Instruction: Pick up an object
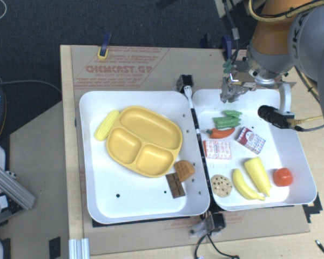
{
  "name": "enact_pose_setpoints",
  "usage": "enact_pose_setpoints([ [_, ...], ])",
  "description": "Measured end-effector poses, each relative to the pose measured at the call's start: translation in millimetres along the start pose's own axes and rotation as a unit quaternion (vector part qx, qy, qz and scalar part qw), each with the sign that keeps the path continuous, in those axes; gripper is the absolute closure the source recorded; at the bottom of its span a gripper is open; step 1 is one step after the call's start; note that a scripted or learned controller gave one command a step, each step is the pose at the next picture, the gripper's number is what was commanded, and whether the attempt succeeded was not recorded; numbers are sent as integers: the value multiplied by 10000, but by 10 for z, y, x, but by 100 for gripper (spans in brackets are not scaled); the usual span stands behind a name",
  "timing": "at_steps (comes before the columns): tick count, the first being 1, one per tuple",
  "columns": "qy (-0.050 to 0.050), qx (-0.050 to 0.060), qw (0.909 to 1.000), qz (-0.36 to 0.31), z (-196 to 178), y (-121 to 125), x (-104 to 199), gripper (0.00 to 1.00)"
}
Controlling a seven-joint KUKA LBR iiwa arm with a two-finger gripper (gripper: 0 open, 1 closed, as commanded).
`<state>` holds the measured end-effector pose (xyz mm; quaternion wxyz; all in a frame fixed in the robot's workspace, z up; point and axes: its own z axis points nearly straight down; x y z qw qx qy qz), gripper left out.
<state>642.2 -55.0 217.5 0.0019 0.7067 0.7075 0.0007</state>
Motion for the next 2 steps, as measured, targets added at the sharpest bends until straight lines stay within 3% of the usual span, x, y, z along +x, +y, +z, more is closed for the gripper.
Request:
enact_pose_setpoints([
  [1, 3, -3, 10000, 1, -177, -37, 27, 100],
  [2, 9, 33, 10000, 3, -67, -125, 122, 100],
])
